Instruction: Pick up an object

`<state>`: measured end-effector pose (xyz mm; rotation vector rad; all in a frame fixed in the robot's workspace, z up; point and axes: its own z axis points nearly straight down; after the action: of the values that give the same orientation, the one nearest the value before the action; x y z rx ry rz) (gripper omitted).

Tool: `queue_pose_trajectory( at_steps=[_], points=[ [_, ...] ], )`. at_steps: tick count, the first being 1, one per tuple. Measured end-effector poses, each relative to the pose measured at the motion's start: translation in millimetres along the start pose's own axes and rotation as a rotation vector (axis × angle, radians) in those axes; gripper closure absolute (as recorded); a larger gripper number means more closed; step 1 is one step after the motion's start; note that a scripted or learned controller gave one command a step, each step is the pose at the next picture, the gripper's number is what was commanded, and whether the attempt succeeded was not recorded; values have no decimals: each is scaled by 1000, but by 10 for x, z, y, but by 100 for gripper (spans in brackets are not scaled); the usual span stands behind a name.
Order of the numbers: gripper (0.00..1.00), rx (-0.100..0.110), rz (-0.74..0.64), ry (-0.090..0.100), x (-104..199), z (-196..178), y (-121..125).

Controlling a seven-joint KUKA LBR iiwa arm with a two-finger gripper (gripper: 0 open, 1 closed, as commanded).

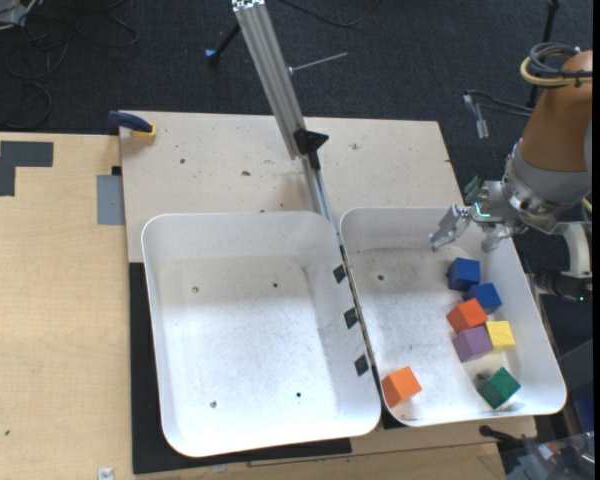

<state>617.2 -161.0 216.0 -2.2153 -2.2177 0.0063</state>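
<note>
Hovers above the far edge of the right bin, gripper with fingers spread and nothing between them. Sits just short of the nearest blue cube, which lies by the bin's right edge at the head of a tight cluster: a second blue cube, a red-orange cube, a yellow cube and a purple cube, several touching. Rests apart from these, toward the near right corner, a green cube; stands alone at the near left corner an orange cube.

Best to aim for a block with free sides, judging by the crowding: the first blue cube looks closest, open on its far and left faces. Line the 2 fingers across those open faces, descend straight, close only once low around the block. Risk of nudging neighbours or clipping the bin wall.

Speckled white floor in both bins, left bin alongside, black tabs on the shared rim. Pale bench beneath, slanted metal post rising behind, small clamp at the bench's far left corner, dark floor with cables beyond
</note>
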Motion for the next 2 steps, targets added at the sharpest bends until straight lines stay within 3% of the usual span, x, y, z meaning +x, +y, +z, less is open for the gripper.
queue_pose_trajectory(
  at_steps=[1,2],
  points=[
    [0,-4,-2,-1,0,-28,9],
    [0,0,0,-1,36,435,-60]
  ],
)
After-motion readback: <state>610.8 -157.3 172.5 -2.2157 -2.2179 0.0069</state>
